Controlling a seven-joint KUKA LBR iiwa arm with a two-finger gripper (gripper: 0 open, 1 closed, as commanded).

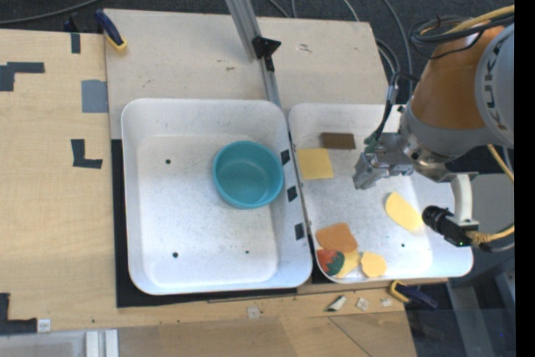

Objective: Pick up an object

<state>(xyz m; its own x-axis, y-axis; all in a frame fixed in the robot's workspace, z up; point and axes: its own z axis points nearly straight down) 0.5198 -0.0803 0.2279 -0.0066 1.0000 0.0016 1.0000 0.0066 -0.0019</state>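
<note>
My gripper [365, 177] hangs over the middle of the right bin [435, 263], reaching in from the right below the arm's orange band. A yellow square piece [316, 164] lies to its left and a brown rectangle [338, 140] sits just beyond it toward the back. A yellow oval [404, 212] rests to the gripper's lower right. Near the bin's front lie an orange piece [336, 237], a red-and-green piece [331, 262] and a small yellow round piece [373, 264]. Nothing shows between the gripper's tips.
A teal bowl [247, 173] stands in the left bin [150, 180]. A slanted metal pole [242, 8] crosses the back above the bins' divide. Cables trail across the back right. A blue-and-yellow clamp [111, 30] sits at the board's back left corner.
</note>
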